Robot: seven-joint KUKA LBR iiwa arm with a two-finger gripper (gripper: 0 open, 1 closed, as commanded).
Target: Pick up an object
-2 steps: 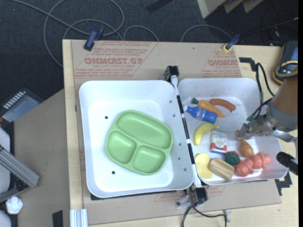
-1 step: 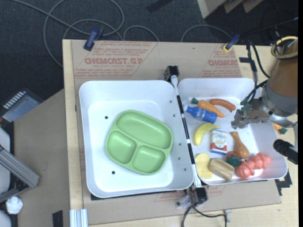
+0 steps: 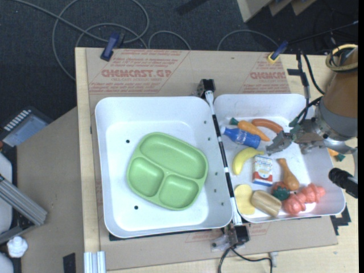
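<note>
The right bin holds several toy foods. A blue bottle, a carrot and a sausage lie at its back. A banana, a small white carton and a drumstick sit mid-bin. At the front are a yellow disc, a bread roll, a green piece and a pink-red lump. My gripper hangs low over the bin, just right of the bottle and above the carton, with nothing visibly between its fingers.
The left bin contains a green three-compartment plate. The arm's orange band and wrist enter over the right bin's right wall. Cables and clamps lie on the board behind the bins.
</note>
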